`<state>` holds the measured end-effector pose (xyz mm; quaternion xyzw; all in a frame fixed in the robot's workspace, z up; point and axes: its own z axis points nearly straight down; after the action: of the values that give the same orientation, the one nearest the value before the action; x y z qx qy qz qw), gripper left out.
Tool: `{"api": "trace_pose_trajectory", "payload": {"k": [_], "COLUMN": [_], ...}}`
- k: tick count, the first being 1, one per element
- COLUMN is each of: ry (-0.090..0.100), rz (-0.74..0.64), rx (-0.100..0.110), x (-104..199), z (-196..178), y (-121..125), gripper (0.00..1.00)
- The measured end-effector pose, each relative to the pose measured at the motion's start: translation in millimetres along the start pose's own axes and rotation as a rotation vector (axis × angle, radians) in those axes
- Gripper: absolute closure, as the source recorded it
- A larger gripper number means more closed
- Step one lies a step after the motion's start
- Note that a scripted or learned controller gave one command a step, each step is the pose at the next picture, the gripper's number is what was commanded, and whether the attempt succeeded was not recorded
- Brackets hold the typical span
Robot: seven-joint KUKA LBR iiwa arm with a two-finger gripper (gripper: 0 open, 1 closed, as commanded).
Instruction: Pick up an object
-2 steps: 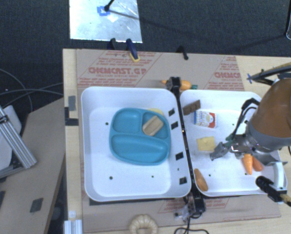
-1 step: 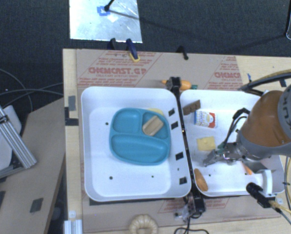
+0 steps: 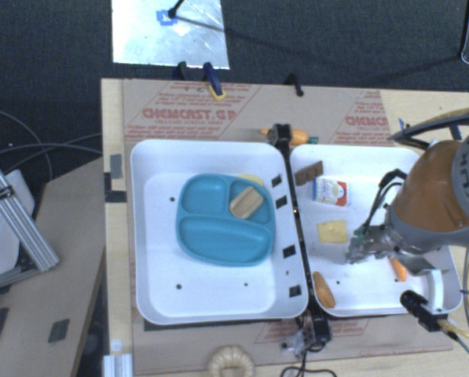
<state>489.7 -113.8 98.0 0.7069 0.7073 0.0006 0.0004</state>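
Observation:
The right bin (image 3: 423, 157) holds a yellow cheese-like slab (image 3: 332, 231), a small white carton with red and blue print (image 3: 331, 191), a brown block (image 3: 308, 172), an orange-brown roll (image 3: 323, 289) by the front left corner and a small orange carrot piece (image 3: 398, 269). My gripper (image 3: 357, 251) reaches down into this bin, just right of and in front of the yellow slab. The grey wrist and the orange band hide the bin floor behind it. Nothing shows between its tips.
The left bin (image 3: 152, 234) bears a blue divided plate (image 3: 218, 238) with a tan bread-like piece (image 3: 247, 203) in its upper right compartment. A black divider (image 3: 291, 210) runs between the bins. An orange item (image 3: 298, 137) lies behind them.

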Motion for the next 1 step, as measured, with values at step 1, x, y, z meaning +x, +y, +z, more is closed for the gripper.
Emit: {"api": "trace_pose_trajectory", "payload": {"k": [1], "ry": [-0.002], "rz": [-0.003], "rx": [-0.006], "x": [-6.5], "z": [-61.3], "y": [5.7], "gripper": [1.00]}}
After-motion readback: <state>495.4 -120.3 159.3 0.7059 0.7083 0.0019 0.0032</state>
